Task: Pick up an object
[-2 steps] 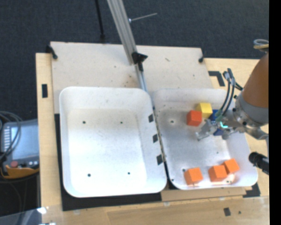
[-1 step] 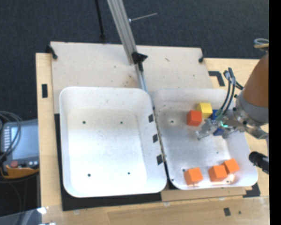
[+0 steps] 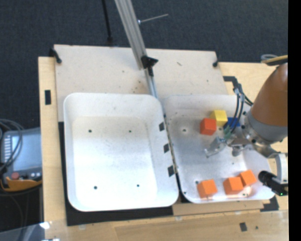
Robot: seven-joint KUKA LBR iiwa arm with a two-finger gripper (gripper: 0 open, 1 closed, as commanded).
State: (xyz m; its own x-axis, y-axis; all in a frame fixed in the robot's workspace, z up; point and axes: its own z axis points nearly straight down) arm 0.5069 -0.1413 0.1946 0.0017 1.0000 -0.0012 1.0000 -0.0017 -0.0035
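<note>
Just beyond the gripper (image 3: 214, 148), whose state I cannot tell, sits an orange cube (image 3: 207, 126): probably light and rigid, best pinched across opposite flat faces

Count: 4 orange blocks (image 3: 208, 126) (image 3: 207, 188) (image 3: 233, 185) (image 3: 248, 177), 1 yellow block (image 3: 220, 116), 2 white bins (image 3: 75, 134) (image 3: 188, 109).

Bench (image 3: 47, 134): light wood top, with a pale board (image 3: 100, 69) laid across its far part. Two shallow white bins rest directly on it, side by side and touching. Left bin (image 3: 70, 149) sits just left of the right bin (image 3: 188, 185). A slanted metal post (image 3: 133, 31) rises from the board, just beyond the bins' shared edge.
</note>
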